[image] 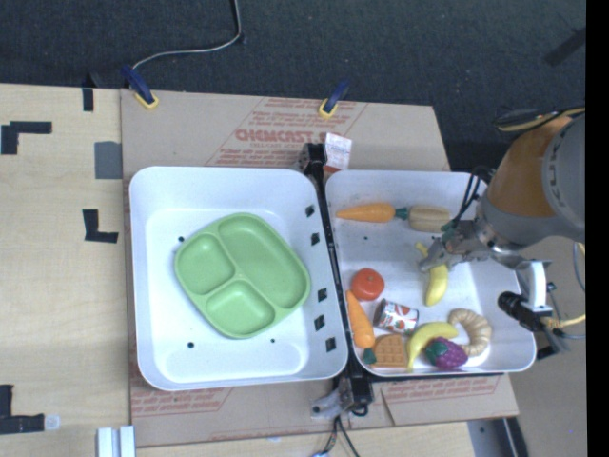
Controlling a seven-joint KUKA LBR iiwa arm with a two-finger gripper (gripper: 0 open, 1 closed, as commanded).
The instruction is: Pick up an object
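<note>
My gripper hangs low in the right bin, near its middle right, on the grey arm that comes in from the right. A small yellow banana lies just below the gripper's tip, close to it or touching it. An orange carrot and a tan piece lie to the upper left of the gripper. Toward the bin's front are a red tomato, a second carrot, a small can, a larger banana, purple grapes and a beige ring.
The left bin holds a green divided plate. A waffle-like cracker sits at the right bin's front edge. Both bins rest on cardboard held by clips. A black cable runs along the back.
</note>
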